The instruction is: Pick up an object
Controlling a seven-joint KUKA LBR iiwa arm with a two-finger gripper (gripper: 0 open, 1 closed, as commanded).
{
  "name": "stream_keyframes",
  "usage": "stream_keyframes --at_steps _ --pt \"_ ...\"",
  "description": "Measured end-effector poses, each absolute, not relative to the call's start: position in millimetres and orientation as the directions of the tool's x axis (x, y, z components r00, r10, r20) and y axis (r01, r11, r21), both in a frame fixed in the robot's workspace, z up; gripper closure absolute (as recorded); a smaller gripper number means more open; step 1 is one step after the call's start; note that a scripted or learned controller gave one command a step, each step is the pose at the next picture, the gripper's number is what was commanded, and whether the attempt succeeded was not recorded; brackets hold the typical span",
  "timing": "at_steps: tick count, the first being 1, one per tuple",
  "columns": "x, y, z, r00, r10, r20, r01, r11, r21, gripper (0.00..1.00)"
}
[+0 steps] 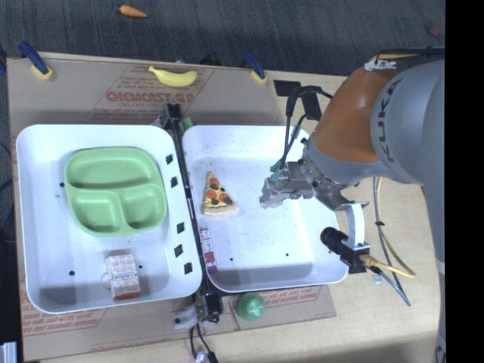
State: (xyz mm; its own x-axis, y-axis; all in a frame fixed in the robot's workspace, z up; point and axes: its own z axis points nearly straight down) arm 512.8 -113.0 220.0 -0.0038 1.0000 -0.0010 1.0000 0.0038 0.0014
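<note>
A toy pizza slice (217, 196) lies flat on the floor of the right bin (249, 278), in its left part close to the divider between the two bins. Its long axis runs far to near: the narrow tip points toward the far side, and the wide crust edge faces the near side, tilted slightly to the right.

The grey arm (393, 119) reaches in from the right, its orange band above the wrist bent down over the right bin's far right part. The gripper (274, 191) hangs low over the bin's middle, pointing left and down toward the floor. Whether its fingers are apart or together cannot be told at this angle; nothing is seen between them.

The pizza slice sits to the left of the gripper, near it but apart, with bare white floor between them.

In the left bin (30, 203) a green divided tray (115, 190) lies in the far half and a small printed packet (122, 274) in the near half. A yellow banana (174, 75) rests on the cardboard beyond the bins, and a green ball (250, 305) sits just outside the right bin's near edge.
</note>
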Motion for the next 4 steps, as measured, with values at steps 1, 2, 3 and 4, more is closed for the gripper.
stream_keyframes --at_steps 1,2,3,4 --pt "512.6 -112.6 219.5 -0.004 1.0 -0.001 1.0 0.004 0.0 0.0" --pt "512.6 -112.6 219.4 -0.004 1.0 0.0 1.0 0.004 0.0 0.0" --pt "512.6 -112.6 219.4 -0.004 1.0 0.0 1.0 0.004 0.0 0.0" --pt "512.6 -112.6 219.4 -0.004 1.0 0.0 1.0 0.004 0.0 0.0"
